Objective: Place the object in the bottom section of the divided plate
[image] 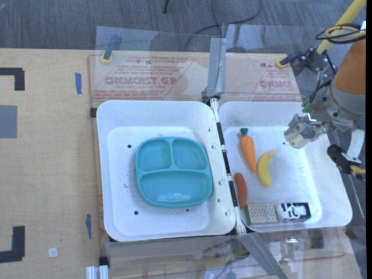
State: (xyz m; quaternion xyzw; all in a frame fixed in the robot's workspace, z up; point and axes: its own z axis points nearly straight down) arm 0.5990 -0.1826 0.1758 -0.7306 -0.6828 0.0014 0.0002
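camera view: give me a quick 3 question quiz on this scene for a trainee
1. True or false: the divided plate sits in the left bin.
2. Which lies right beside the carrot in the right bin? A) banana B) spoon C) cup
3. Fill in: the plate's largest section is the one nearest the ____ edge of the view.

Key:
1. True.
2. A. The banana lies just right of the carrot; a sausage lies lower down by the divider.
3. Bottom. That section has nothing in it yet, and the gripper hangs over the right bin's upper right part.
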